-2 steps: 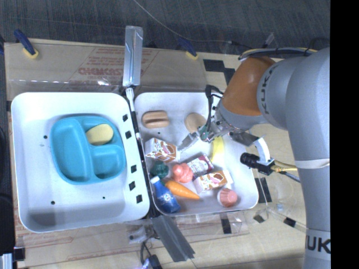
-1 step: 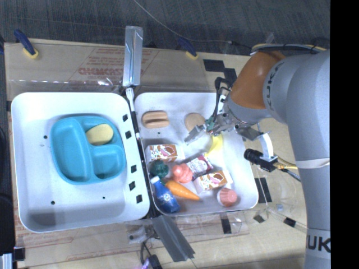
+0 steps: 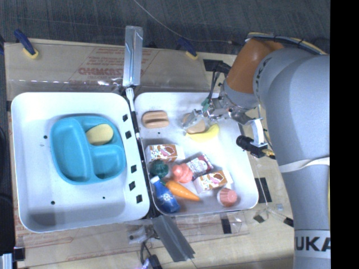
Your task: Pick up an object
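The gripper (image 3: 196,118) is hanging over the banana (image 3: 206,131) in the right bin (image 3: 244,167), upper middle of frame; its grip cannot be told

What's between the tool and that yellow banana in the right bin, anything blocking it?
Nothing visible blocks it. The tool sits low at the banana in the right bin, against its upper edge. The hot dog lies apart, toward the divider.

The grey arm (image 3: 294,111) is extended in from the right, above the right bin (image 3: 238,150), with its orange band (image 3: 247,66) bent over the bin's far corner. The gripper (image 3: 197,118) is lowered inside that bin's far half.
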Action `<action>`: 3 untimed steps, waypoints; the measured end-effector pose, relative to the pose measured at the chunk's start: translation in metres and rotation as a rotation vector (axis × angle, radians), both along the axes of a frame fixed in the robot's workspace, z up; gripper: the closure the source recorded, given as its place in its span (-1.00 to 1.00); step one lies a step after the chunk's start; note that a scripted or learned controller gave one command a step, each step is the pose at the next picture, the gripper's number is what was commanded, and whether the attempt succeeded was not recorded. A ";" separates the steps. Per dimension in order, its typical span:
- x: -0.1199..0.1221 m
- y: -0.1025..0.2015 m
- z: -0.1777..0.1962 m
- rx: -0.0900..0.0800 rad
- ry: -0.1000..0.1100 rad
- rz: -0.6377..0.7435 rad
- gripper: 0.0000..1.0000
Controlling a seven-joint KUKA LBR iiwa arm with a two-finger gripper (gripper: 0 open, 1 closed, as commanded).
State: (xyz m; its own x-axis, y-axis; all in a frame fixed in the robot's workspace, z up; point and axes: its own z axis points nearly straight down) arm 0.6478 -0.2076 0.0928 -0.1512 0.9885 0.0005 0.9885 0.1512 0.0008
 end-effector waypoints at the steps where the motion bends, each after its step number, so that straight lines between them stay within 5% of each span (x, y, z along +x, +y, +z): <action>1: 0.001 0.001 0.012 -0.002 -0.002 0.007 1.00; 2: -0.045 0.060 0.128 -0.001 -0.009 -0.019 1.00; 3: -0.059 0.106 0.138 0.001 0.003 -0.007 1.00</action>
